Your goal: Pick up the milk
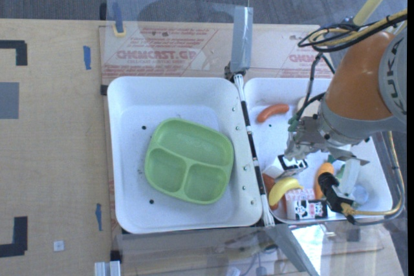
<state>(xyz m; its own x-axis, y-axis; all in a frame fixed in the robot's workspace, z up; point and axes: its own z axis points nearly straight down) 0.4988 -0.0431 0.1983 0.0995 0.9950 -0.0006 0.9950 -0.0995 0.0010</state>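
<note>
The milk (pixel 305 209) is a small white carton with black spots, lying at the front edge of the right bin (pixel 259 95). A yellow banana (pixel 284 190) lies against its upper left side. My gripper (pixel 292 161) hangs over the middle of the right bin, just behind the banana and apart from the milk. The orange-banded wrist covers the bin's right part.
An orange sausage (pixel 273 112) lies at the back of the right bin. An orange carrot (pixel 324 173) and a pale bottle (pixel 352 183) sit right of the gripper, a red piece (pixel 268 181) left of the banana. A green divided plate (pixel 189 160) lies in the left bin (pixel 129 100).
</note>
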